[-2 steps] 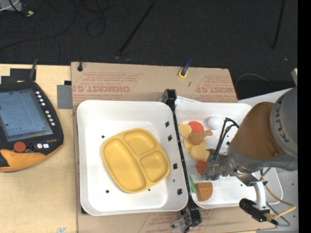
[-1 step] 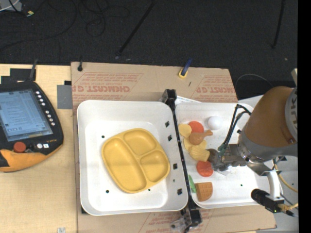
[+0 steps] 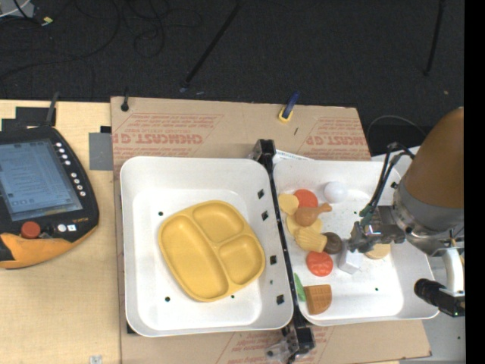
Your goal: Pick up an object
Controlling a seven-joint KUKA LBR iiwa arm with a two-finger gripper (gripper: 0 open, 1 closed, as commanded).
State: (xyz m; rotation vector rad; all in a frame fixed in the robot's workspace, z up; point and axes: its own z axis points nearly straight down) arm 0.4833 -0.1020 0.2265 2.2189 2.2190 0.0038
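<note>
Yellow tray (image 3: 211, 249), toy foods (image 3: 309, 237) beside claw (image 3: 358, 243)

Two bins side by side on the bench; in the left bin (image 3: 144, 203), a divided tray (image 3: 211, 247) near its middle; in the right bin (image 3: 379, 298), a cluster of small toy foods toward its left half: a round piece (image 3: 306, 198) and an egg (image 3: 335, 192) at the far side, a drumstick (image 3: 309, 215) just before them, a ridged piece (image 3: 310, 239) nearer still, another round piece (image 3: 320, 264) before that, a wedge (image 3: 317, 299) nearest the front wall. Right of the cluster, the gripper (image 3: 362, 237) low inside the right bin. Left of both bins, well apart, a control pendant (image 3: 42, 196) on the bench (image 3: 61, 309).
</note>
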